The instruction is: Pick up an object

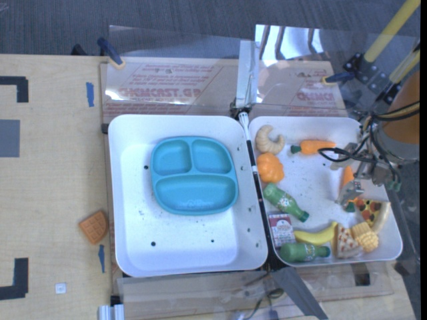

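My gripper hangs low over the right side of the right bin, with cables trailing around the wrist. Directly beside it lies a small orange carrot piece, and just below it a pizza slice with coloured toppings. Whether anything sits in the gripper is hidden by its body. Elsewhere in this bin lie a carrot, a beige curled pastry, an orange fruit, a green bottle, a red can, a banana, a second green bottle, another pizza slice and a corn cob.
The left bin holds a blue divided plate. A waffle lies on the wooden bench left of the bins. Clear plastic sheets stand behind both bins, and a yellow pole crosses the top right.
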You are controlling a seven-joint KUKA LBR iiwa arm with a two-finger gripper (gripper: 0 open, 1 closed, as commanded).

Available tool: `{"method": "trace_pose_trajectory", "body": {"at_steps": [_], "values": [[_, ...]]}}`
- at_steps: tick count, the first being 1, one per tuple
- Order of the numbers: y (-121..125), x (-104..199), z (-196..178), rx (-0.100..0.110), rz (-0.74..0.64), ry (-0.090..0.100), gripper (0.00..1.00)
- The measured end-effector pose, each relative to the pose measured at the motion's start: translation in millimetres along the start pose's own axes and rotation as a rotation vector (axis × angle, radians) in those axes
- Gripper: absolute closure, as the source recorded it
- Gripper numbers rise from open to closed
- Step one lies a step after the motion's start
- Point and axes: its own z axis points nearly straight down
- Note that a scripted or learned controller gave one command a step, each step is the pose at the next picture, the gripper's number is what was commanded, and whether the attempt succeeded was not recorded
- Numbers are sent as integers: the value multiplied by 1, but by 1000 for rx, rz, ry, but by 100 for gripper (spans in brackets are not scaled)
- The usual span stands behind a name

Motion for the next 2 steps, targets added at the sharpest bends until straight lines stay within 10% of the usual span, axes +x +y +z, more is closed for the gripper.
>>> {"method": "trace_pose_trajectory", "body": {"at_steps": [1, 2], "values": [[1, -26, 15, -2, 1, 17, 0], [1, -30, 0, 0, 0, -1, 100]]}}
